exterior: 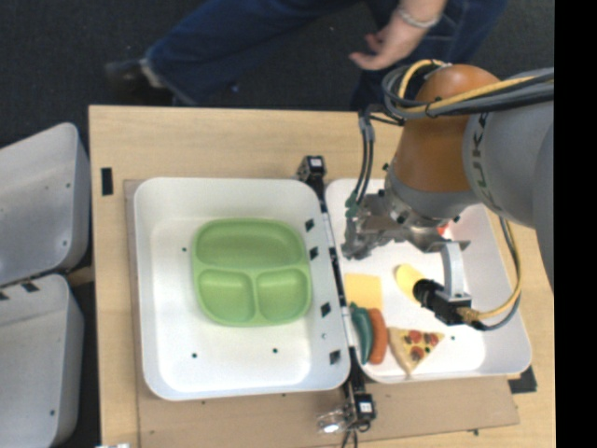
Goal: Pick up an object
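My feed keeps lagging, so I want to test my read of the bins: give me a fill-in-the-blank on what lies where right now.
1. The green plate lies in the ____ bin as the camera sees it.
2. The plate has ____ compartments.
3. The pizza slice lies in the right bin, near its ____ edge in the view.
4. The cheese slice is coloured ____.

Missing words: left; three; bottom; yellow
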Controlling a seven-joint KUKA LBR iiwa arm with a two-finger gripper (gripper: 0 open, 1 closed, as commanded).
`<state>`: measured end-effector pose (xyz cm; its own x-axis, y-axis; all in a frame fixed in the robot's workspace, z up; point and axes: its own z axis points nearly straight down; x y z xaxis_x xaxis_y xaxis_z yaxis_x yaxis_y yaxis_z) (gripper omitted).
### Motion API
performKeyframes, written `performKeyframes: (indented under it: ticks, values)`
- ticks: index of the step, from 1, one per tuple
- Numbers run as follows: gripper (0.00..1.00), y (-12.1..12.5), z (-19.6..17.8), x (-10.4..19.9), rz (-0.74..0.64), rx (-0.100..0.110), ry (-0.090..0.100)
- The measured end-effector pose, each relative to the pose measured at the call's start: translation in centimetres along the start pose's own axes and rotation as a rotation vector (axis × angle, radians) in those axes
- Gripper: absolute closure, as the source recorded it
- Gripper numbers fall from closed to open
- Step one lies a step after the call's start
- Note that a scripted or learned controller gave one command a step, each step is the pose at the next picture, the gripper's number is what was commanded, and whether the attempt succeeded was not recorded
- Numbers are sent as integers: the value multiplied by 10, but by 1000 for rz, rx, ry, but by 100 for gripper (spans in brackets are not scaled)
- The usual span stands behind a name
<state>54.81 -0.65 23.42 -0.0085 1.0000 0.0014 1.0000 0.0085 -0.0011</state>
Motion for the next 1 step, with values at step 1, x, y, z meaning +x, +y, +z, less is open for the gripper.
performKeyframes:
  ticks: [1]
  values:
    - [100,-8,-10,54,0,0,0]
